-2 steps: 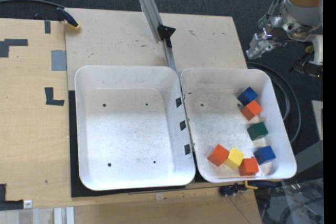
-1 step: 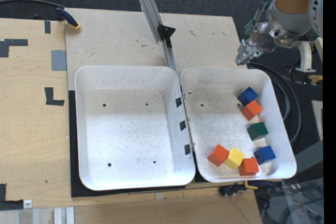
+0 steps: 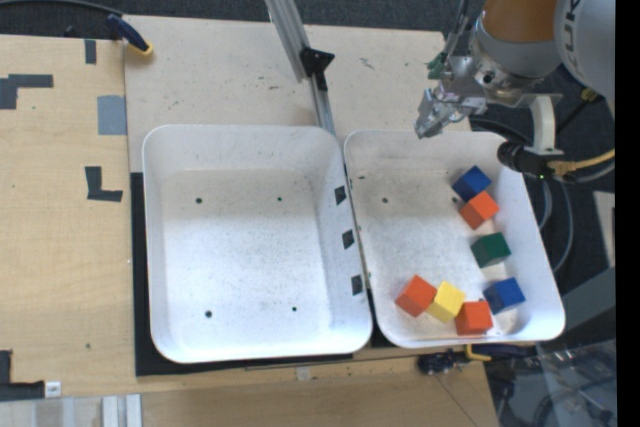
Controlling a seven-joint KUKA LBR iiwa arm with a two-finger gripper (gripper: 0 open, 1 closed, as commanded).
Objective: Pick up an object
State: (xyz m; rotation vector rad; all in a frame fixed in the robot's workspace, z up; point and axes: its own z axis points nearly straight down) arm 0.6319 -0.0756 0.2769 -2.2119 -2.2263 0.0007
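Currently the hand (image 3: 433,122) hovers at the right bin's (image 3: 392,215) far rim, the blue block (image 3: 470,182) just beside; its grip cannot be told

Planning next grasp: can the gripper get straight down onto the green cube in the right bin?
Probably yes. The gripper hangs above the right bin's far edge, and the green cube sits apart from its neighbours with nothing over it.

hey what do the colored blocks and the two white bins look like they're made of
Colored blocks: probably painted wood or solid plastic; flat, saturated colours, crisp cube edges, little shine.

White bins: likely moulded plastic; smooth rounded rims and corners, a soft sheen, with dark speckling on the floors. I can't tell the exact material from this view.
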